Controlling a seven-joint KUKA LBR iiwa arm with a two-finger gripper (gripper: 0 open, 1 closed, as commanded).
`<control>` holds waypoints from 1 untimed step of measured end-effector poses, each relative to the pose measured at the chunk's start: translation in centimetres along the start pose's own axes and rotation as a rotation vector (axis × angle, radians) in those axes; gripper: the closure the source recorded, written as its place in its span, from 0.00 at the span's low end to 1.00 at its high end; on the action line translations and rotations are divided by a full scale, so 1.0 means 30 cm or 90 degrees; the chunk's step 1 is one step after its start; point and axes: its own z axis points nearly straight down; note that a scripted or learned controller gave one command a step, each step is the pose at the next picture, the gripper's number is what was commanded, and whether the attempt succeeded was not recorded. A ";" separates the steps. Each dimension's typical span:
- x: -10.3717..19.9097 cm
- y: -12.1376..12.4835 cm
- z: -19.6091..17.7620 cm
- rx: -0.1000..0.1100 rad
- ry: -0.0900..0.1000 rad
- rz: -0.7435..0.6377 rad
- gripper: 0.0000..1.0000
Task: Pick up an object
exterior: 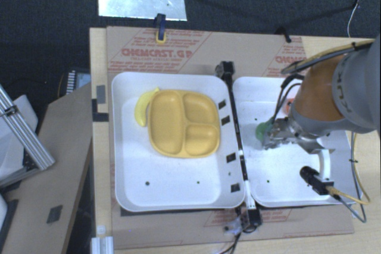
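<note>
A small green object lies in the right bin, near its left wall. My gripper is down in that bin, right against the green object's right side and partly covering it. The grey wrist and orange band of the arm hide most of the gripper's body. A sliver of something red-orange peeks out beside the arm, further back in the same bin.
The left bin holds a yellow divided plate with a yellow banana-shaped piece at its left edge. A black divider strip runs between the bins. Cables trail at the front right.
</note>
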 end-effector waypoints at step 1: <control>-0.020 -0.003 -0.207 -0.002 -0.001 -0.001 1.00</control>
